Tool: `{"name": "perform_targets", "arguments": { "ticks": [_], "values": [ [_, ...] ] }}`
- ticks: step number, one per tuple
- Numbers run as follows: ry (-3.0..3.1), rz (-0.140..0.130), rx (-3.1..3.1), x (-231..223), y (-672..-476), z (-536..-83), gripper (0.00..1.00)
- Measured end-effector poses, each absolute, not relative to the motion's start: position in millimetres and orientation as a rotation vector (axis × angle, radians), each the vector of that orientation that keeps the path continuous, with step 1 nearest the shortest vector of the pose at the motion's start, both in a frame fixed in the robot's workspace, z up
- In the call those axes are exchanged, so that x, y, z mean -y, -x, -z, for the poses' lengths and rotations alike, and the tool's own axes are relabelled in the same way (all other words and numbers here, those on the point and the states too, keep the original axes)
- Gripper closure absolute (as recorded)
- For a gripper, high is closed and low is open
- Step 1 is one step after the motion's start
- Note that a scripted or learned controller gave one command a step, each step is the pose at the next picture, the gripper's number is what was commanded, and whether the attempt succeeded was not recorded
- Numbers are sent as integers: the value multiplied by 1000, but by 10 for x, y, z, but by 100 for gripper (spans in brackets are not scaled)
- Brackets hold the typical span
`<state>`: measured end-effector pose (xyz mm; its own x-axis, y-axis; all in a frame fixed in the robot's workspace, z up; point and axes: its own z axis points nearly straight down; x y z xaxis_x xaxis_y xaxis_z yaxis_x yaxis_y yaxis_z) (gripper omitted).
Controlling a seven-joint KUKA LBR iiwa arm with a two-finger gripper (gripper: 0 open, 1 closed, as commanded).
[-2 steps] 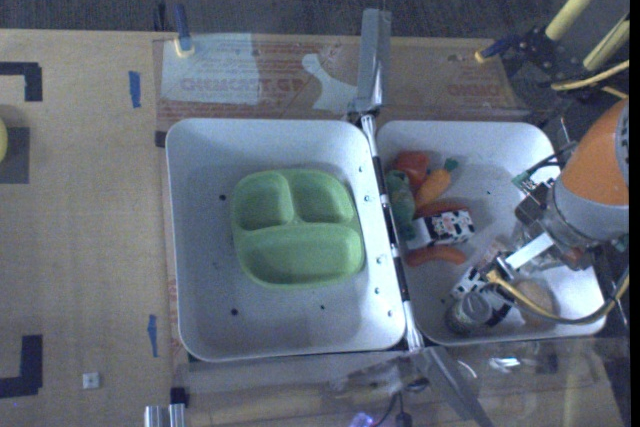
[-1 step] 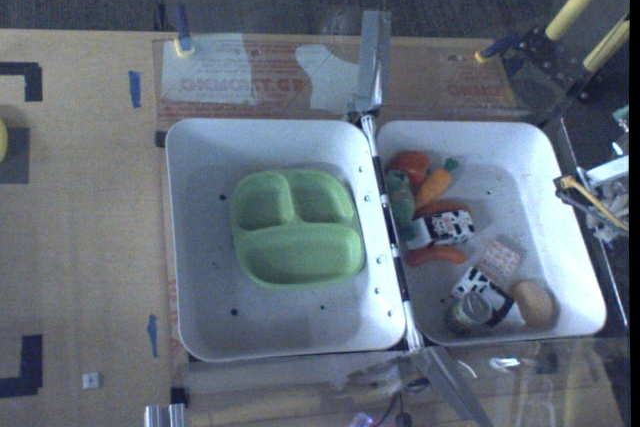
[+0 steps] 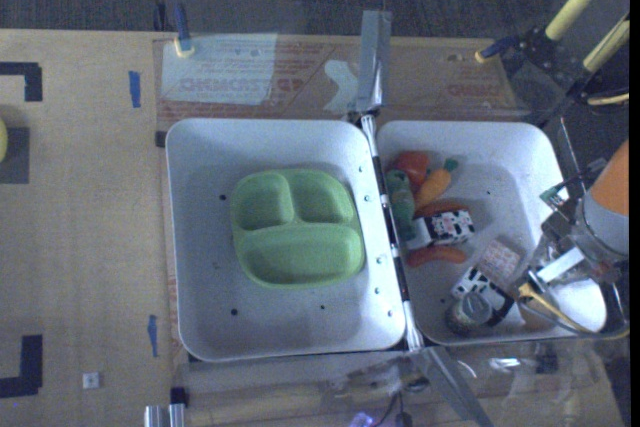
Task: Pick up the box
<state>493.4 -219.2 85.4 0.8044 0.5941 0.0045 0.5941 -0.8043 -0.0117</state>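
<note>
A small tan box (image 3: 500,258) lies flat in the right bin (image 3: 520,147), near its middle. My gripper (image 3: 548,287) hangs low over the bin's near right corner, just right of the box and slightly nearer to the camera. It appears apart from the box. The grey arm with its orange band (image 3: 612,183) comes in from the right edge.
Along the right bin's left wall lie toy vegetables (image 3: 420,177), a black-and-white patterned toy (image 3: 447,228) and a red piece (image 3: 432,255). A round dark object (image 3: 470,312) sits near the front wall. The left bin (image 3: 200,215) holds a green divided plate (image 3: 296,227).
</note>
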Motion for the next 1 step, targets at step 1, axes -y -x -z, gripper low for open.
{"name": "perform_targets", "arguments": {
  "ticks": [1],
  "values": [
    [3124, -9, 330, 2232, -5079, -4033, 100]
  ]
}}
